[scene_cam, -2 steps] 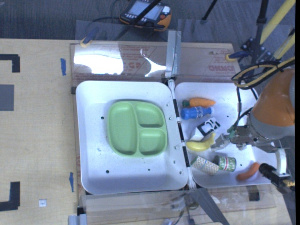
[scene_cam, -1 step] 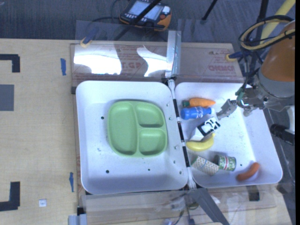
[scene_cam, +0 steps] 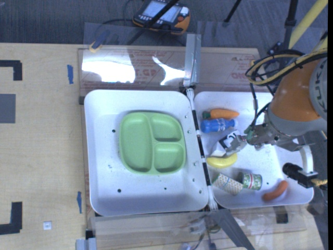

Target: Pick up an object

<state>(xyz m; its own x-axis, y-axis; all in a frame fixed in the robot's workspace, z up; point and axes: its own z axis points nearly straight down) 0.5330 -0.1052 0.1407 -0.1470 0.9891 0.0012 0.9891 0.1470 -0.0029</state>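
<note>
Seen from above the bench, we find the grey arm (scene_cam: pixel 296 108) with its orange band reaching in from the right over the right bin (scene_cam: pixel 296 197). Its gripper (scene_cam: pixel 230 144) hangs low just above the banana (scene_cam: pixel 222 161), near the bin's left wall; we cannot tell how it stands, nor whether it touches the fruit. Nothing visibly sits in its grasp. Behind it lie a blue bottle (scene_cam: pixel 216 125) and a carrot (scene_cam: pixel 223 113), side by side. Toward the front rest a crumpled wrapper (scene_cam: pixel 227 183), a small can (scene_cam: pixel 251 181) and a sausage (scene_cam: pixel 275 190). In the left bin (scene_cam: pixel 104 191) lies a green divided plate (scene_cam: pixel 153 142).
</note>
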